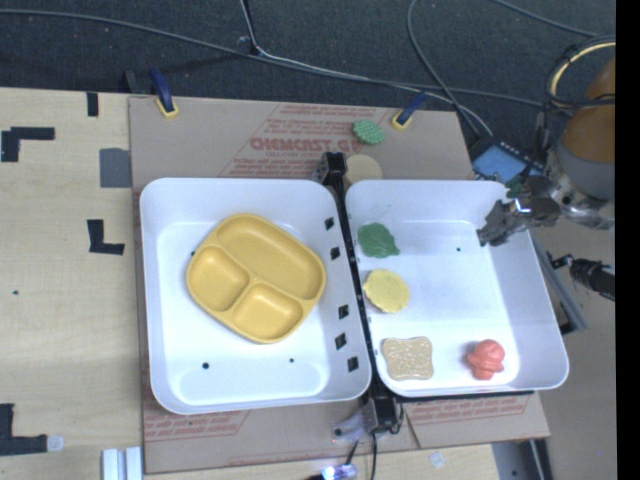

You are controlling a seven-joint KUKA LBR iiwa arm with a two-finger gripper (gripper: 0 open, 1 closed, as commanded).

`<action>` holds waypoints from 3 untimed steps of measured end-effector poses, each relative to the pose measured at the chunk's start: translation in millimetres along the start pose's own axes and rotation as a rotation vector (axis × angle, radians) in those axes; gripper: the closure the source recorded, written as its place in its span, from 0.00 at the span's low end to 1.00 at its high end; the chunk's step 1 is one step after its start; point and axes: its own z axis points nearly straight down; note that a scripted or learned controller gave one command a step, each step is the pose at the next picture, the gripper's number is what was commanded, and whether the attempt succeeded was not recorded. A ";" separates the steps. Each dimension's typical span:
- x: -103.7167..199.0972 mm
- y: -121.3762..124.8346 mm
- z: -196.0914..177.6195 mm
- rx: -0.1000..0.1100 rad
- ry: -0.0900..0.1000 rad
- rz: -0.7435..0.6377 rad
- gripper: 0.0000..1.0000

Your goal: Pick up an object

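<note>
- The gripper (pixel 497 225) sits at the upper right rim of the right bin (pixel 520 298), at the end of the grey arm (pixel 585 163) coming in from the right
- Whether its fingers are apart or together cannot be told at this size, and nothing shows between them
- By my reading the pick has not begun: every candidate lies on the bin floor, well apart from the gripper
- In the right bin: a green leafy toy (pixel 377 239) near the divider, a yellow round piece (pixel 386 291) just below it, a tan waffle-like square (pixel 407 357) at the front, and a red toy (pixel 485 359) near the front right corner
- The left bin (pixel 165 298) holds a yellow divided tray (pixel 256 277)
- Left to do: choose a piece, descend, close and lift
- Red printing on the cardboard sheet (pixel 290 140) behind the bins looks like "CHEMCAST", the rest too small to read
- A small green piece (pixel 368 130) lies on that cardboard, outside both bins
</note>
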 end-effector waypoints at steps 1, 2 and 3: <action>60.8 11.2 9.5 0.004 0.003 -0.005 1.00; 109.8 21.1 20.5 0.005 0.003 -0.005 1.00; 154.2 22.9 22.9 0.005 0.003 -0.004 1.00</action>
